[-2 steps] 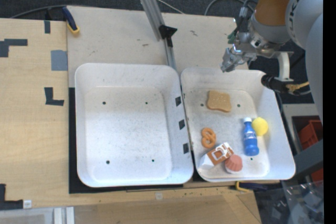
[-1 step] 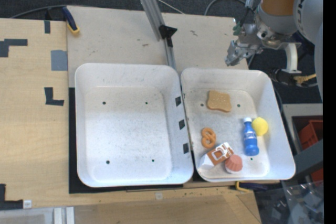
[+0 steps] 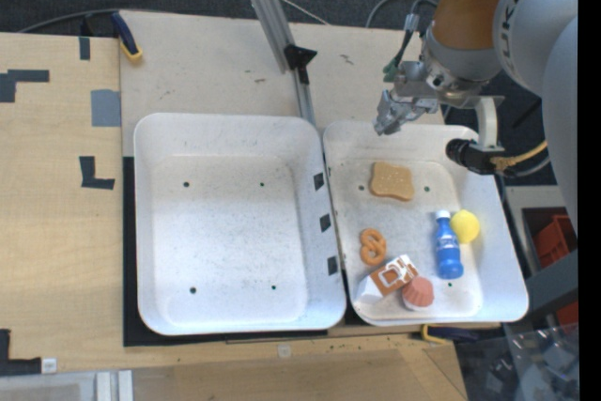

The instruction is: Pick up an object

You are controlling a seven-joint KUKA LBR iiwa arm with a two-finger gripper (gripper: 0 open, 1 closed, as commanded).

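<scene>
The gripper [image 3: 389, 123] hangs at the top of the right bin [image 3: 500, 230], above the flat, soft-looking bread slice [image 3: 392, 181]; I cannot tell its state. It could miss, since bread lies so flat. Lower right sit a smooth blue bottle [image 3: 447, 246], round yellow lemon [image 3: 465, 224] and twisty pretzel [image 3: 372, 246]

5 small objects in the right bin [image 3: 507, 291]

Toast slice [image 3: 392, 181] lies flat at 12 o'clock; pretzel [image 3: 372, 246] at 9; blue bottle [image 3: 447, 246] beside yellow lemon [image 3: 465, 224] at 3; orange-white block [image 3: 393, 274] touching pink piece [image 3: 418, 294] at 6.
</scene>
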